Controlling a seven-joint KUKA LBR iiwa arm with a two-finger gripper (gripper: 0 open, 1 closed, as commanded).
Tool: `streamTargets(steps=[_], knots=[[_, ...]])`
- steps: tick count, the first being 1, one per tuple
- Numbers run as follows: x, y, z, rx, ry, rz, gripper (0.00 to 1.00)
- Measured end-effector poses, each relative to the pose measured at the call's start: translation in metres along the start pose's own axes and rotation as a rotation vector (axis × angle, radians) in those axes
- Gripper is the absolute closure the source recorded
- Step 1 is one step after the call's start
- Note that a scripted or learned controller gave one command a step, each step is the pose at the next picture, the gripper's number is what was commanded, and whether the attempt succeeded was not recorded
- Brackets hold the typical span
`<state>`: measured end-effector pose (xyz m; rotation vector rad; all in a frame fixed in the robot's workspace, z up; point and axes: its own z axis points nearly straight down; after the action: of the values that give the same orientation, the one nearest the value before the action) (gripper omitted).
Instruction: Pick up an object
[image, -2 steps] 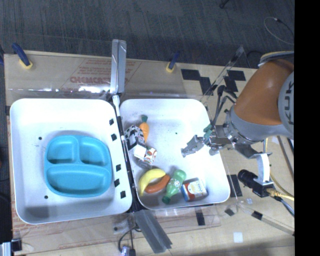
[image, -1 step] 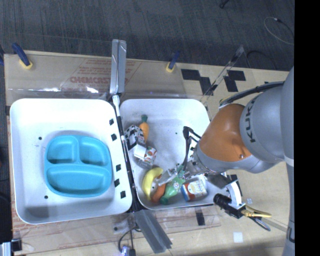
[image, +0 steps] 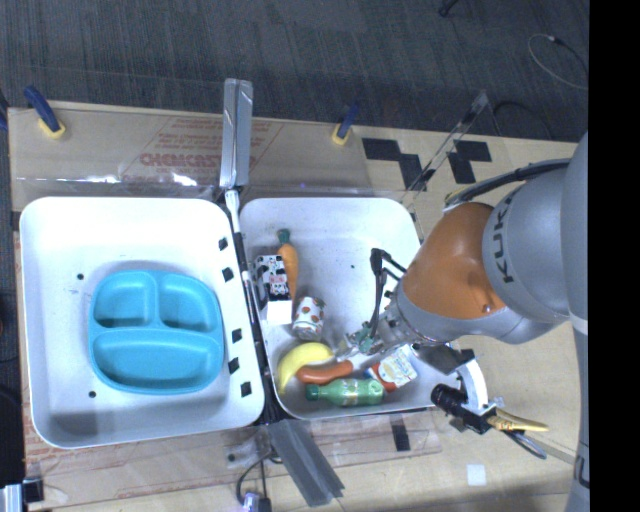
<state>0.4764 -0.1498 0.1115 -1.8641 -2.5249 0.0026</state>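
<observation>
Plastic toy food, assorted, lay heaped in the near corner of the right-hand shallow white bin (image: 330, 215), under the grey arm with the orange band (image: 455, 275).

Item one: a red sausage-shaped toy (image: 325, 372), smooth and glossy, lying across a yellow rounded lemon-like toy (image: 300, 358). Judged light, rigid and somewhat slippery; best taken across its narrow middle.

Item two: a green bottle-shaped toy (image: 345, 393), lying flat along the bin's near wall, just beside the sausage. Judged hollow and light; likely to roll if nudged (the wall leaves little room for a finger on that side).

Item three: a small white packet with red and green print (image: 392, 368), touching the bottle's end. Probably thin and pliant, so a poor hold.

Item four: a small white cup-like piece with a red pattern (image: 307, 316), standing apart from the heap and easily reached.

Item five: an orange carrot-shaped toy (image: 288, 262) beside a black-and-white printed carton (image: 270, 277), near the divider.

The two-finger gripper (image: 362, 338) hung low over the heap, just above the sausage and packet; whether its jaws were spread or closed could not be told, and nothing was visibly between them.

The left-hand shallow white bin (image: 60, 300) bore a blue compartmented plastic tray (image: 155, 335), matte with rounded corners.
</observation>
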Motion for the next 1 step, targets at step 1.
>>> streamTargets(steps=[1], knots=[[0.0001,0.0001,-0.0001,0.0,0.0,0.0,0.0]])
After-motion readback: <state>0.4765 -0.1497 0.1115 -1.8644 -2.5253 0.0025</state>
